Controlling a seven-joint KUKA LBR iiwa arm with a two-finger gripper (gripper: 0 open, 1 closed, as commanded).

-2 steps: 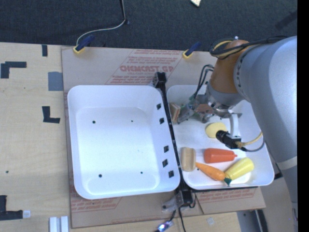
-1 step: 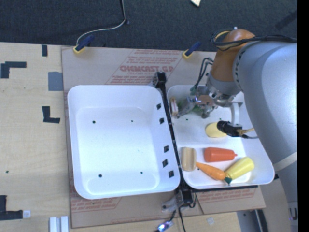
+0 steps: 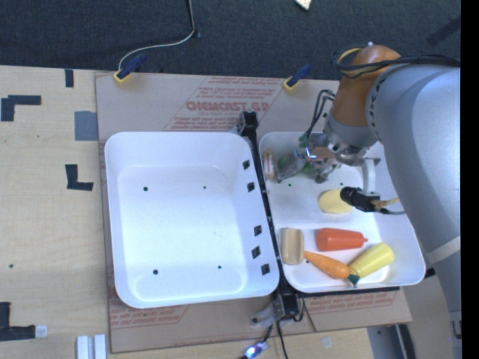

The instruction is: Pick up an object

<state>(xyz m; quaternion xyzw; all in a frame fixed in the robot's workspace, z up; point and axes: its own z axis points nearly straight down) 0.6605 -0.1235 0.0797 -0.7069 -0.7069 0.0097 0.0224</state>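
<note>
Small green thing (image 3: 288, 159) in the far left corner of the right bin (image 3: 296, 200), hard by the wall shared with the left bin (image 3: 179, 215), and seemingly right at the gripper (image 3: 278, 169). Likely the target, judging by closeness. Cannot tell the gripper's opening, nor any hold on anything: too small and cluttered at that spot.

To do this step well: come straight down, keep clear of the shared wall, centre on the green thing before closing, then lift slowly and check for a real hold.

Further out, a pale yellow piece (image 3: 333, 201) near mid-bin. Along the near side, a tan roll (image 3: 291, 245), a red-orange block (image 3: 340, 238), a carrot (image 3: 326, 263) and a yellow piece (image 3: 372, 259), well apart from the corner and no hindrance there
</note>
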